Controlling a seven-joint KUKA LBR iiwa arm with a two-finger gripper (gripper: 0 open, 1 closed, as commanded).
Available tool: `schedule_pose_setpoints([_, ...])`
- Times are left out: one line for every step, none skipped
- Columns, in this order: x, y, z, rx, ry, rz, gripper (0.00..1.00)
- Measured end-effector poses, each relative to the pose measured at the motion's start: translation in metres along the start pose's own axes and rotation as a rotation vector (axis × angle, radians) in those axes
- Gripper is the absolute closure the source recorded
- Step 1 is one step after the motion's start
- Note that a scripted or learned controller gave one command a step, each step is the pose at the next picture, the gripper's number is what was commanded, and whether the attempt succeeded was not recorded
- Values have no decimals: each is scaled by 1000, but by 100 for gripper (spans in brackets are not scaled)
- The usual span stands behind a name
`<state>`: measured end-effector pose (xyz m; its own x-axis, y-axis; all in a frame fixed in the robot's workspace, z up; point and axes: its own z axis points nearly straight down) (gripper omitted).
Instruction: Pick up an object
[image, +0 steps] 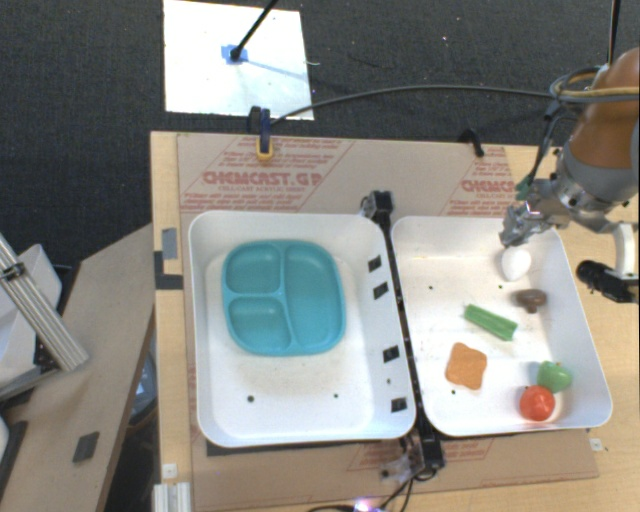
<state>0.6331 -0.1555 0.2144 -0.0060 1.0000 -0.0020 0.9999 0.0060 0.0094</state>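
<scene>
The gripper (520, 228) hung just above the white egg (516, 263) at the back of the right bin (590, 400), finger state impossible to tell, so a clean pick likely needed a straight, centred descent, since the round egg could roll.

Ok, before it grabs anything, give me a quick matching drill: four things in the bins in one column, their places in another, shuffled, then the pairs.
Things:
1. teal divided plate
2. white egg
3. red tomato
4. green stick

Places:
A. near corner of the right bin, beside a green round piece
B. middle of the right bin
C. left bin
D. far part of the right bin, just below the gripper

Pairs: 1-C, 2-D, 3-A, 4-B
</scene>
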Motion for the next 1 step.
schedule_pose_setpoints([0,2,-55,1,0,-1,100])
